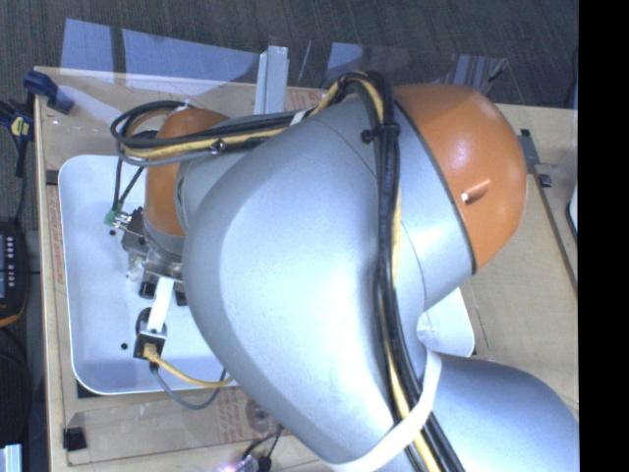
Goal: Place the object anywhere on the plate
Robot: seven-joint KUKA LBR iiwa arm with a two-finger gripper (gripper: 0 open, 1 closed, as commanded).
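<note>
My grey arm point(324, 283), with its orange band point(472, 175), covers most of the view and hides whatever lies under it. The wrist reaches down into the left white bin point(84, 264), and the gripper point(138, 264) hangs over the bin's middle-left floor. The arm's own body blocks the gripper's tips. Nothing can be seen held there.
The bare floor of the left bin shows along its left and near sides, with a tiny dark speck point(125, 345) on it. A white sliver of the right bin point(447, 327) peeks out under the arm. Wooden bench point(536, 273) surrounds both bins.
</note>
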